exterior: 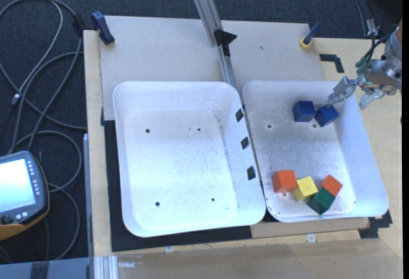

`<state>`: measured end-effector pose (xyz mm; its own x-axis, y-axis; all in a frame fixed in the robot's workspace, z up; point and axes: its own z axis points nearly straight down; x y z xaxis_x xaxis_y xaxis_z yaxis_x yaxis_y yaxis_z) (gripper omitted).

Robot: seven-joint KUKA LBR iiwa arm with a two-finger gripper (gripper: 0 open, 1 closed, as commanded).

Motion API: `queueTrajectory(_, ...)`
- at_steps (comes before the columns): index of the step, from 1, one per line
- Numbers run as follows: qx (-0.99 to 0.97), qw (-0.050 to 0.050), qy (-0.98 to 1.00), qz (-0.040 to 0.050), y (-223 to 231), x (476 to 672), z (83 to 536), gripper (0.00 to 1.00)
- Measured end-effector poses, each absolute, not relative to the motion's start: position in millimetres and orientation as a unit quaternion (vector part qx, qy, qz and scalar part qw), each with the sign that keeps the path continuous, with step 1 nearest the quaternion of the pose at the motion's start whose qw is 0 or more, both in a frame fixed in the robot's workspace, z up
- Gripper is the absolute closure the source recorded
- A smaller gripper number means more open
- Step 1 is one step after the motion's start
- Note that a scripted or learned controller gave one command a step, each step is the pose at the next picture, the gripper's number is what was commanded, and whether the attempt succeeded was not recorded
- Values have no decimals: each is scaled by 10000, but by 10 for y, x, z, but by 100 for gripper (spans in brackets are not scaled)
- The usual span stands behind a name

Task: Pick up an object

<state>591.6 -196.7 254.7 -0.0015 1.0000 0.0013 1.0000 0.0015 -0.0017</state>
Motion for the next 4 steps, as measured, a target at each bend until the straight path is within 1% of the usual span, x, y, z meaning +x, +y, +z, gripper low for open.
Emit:
queueTrajectory(1,-7063,43,-7079,20,-1945,6325,1436,0)
queueTrajectory(2,-7069,-42,-7073,-19,-1867,6449,1323,0)
queueTrajectory(3,-7060,-77,-7082,-41,-1802,6371,1257,0)
queueTrajectory(4,-7061,-21,-7081,-10,-1799,6282,1167,0)
